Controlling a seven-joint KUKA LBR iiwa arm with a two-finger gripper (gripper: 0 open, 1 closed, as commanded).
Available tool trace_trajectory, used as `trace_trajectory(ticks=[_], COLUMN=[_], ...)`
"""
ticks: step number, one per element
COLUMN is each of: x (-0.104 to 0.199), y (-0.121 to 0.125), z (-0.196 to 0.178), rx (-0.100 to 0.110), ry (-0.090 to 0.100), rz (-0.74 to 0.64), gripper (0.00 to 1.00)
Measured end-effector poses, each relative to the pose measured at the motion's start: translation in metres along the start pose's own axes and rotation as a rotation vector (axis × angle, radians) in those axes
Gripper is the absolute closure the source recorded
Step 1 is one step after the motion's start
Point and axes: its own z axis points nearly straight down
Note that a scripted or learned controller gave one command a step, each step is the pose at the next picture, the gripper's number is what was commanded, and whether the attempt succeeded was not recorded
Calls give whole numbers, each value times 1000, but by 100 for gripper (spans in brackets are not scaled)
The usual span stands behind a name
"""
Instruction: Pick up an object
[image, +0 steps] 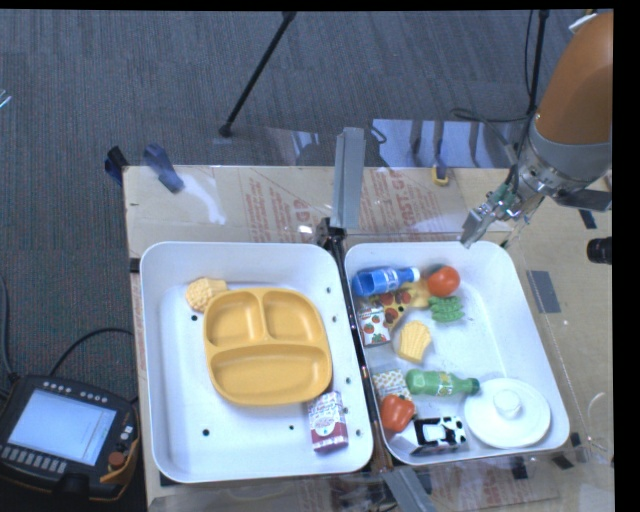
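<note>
Arm (575, 95): slants down from upper right.
Hand (478, 230): above right bin's (530, 300) far rim, fingers spread, holding nothing.

I watch through one fixed camera set above the bench (250, 205), looking down at a slant, so the far edge of the bench sits high in the frame and the near edge low. Both white bins fall inside the view side by side: the left bin (160, 300) and the right bin (525, 300), with their shared edge about mid-frame. Beyond the bench I see dark carpet (120, 90) at the far side. The arm (575, 90) enters from the upper right. A teach pendant (65, 430) lies at the near left.
</note>
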Motion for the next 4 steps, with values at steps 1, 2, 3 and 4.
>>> trace_trajectory(ticks=[1, 2, 3, 4], x=[0, 6, 30, 34], y=[1, -11, -5, -2], z=[-4, 193, 196, 186], rx=[-5, 5, -7, -11], ry=[-4, 5, -24, -14], rz=[-2, -8, 47, 43], gripper=[0, 0, 0, 100])
